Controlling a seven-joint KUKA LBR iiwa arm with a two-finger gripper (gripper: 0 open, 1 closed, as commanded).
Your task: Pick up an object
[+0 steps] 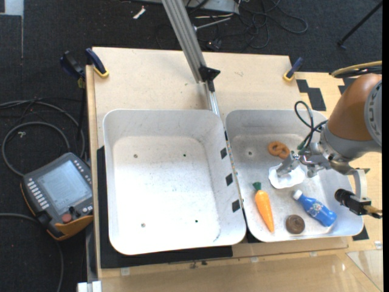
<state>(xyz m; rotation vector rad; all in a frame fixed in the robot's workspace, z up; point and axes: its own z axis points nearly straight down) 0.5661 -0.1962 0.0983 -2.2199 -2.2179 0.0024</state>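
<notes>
Gripper (290, 166) over white object (287, 178), seemingly touching; carrot (264, 207) near.

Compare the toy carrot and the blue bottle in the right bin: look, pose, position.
Colour: the toy carrot is orange with a green top; the blue bottle is blue with a white cap.
Shape: the carrot tapers to a point; the bottle stays thick along its body.
Position: the carrot lies near the bin's left wall; the bottle lies further right, below the end effector.
Shared: both lie flat in the right bin, apart from each other.
</notes>
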